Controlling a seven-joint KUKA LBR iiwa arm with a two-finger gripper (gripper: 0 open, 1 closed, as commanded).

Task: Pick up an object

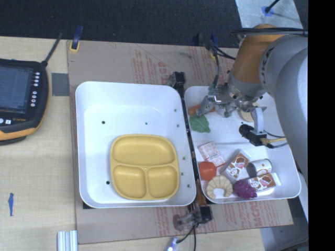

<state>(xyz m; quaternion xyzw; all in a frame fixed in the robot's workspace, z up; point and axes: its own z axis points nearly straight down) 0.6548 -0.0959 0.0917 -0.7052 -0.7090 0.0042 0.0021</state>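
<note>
My gripper (pixel 216 107) hangs over the far end of the right bin (pixel 285 156), its fingers spread open with nothing between them. Just left of it lie a small orange piece (pixel 193 109) and a green leafy toy (pixel 199 123). Nearer the front of that bin are a small red-and-white carton (pixel 210 151), a red tomato (pixel 207 169), a pale bread piece (pixel 219 186), purple grapes (pixel 244 189), two brown-and-white cartons (pixel 236 166) (pixel 262 182) and a small can (pixel 260 167).
The left bin (pixel 94 103) holds a yellow divided plate (pixel 145 167). A black and orange tablet (pixel 21 95) lies on the bench at far left. The grey arm with its orange band (pixel 256 51) covers the right bin's far right corner.
</note>
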